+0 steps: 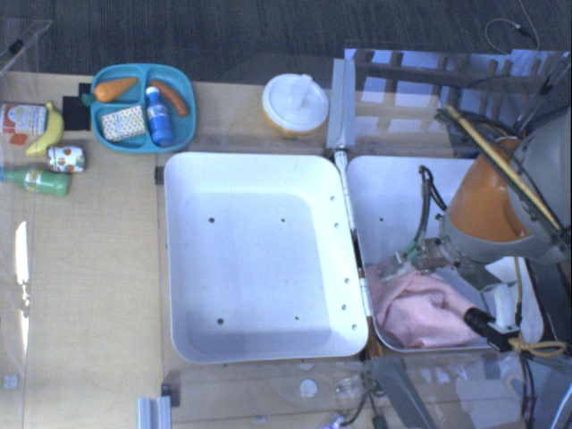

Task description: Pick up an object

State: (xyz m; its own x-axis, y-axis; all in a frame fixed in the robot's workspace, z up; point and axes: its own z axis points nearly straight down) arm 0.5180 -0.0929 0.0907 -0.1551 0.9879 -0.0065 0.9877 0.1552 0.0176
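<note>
A crumpled pink cloth (420, 309) lies in the near part of the right bin (389, 195). My gripper (413, 259) reaches in from the right and hangs low over the cloth's far edge, at or just above the fabric. The grey arm with its orange band (487, 208) covers the right side of that bin. Something small and greenish (404, 257) shows at the gripper's tip; I cannot make out what it is.
The left bin (259, 253) stands beside the right one, with a raised divider between them. Beyond the bins sit a blue plate (183, 105) of toy food and a white lidded tub (295, 104). A banana (49, 130), a can (65, 158) and a green bottle (37, 181) lie at far left.
</note>
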